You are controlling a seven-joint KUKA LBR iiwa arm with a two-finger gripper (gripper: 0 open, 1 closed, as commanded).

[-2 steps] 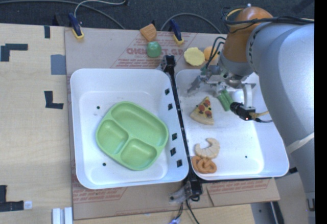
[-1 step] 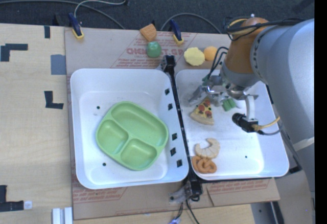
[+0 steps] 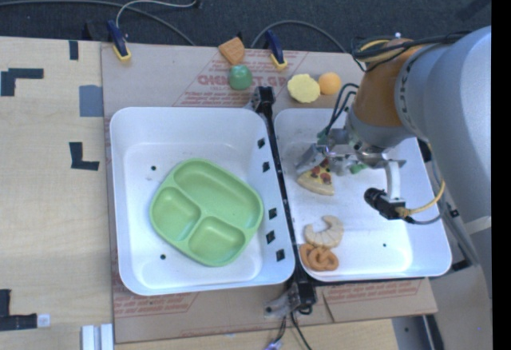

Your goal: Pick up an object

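In the right bin [image 3: 415,252] lies a toy pizza slice [image 3: 317,180], pale with red and green toppings. My gripper [image 3: 329,155] hangs just above and behind the slice, its metal fingers spread on either side of the slice's upper edge, with nothing gripped between them. Nearer the front of the same bin rest a cream croissant-like pastry [image 3: 323,230] and a brown pretzel [image 3: 320,259]. The grey arm with its orange band [image 3: 383,77] reaches in from the right and hides the bin's back right part.
The left bin [image 3: 128,133] holds a green divided plate [image 3: 207,212]. Behind the bins on the cardboard sit an orange wedge [image 3: 232,49], a green ball [image 3: 239,77], a yellow lemon-like piece [image 3: 303,88] and a small orange [image 3: 330,84]. Black clips line the divider between the bins.
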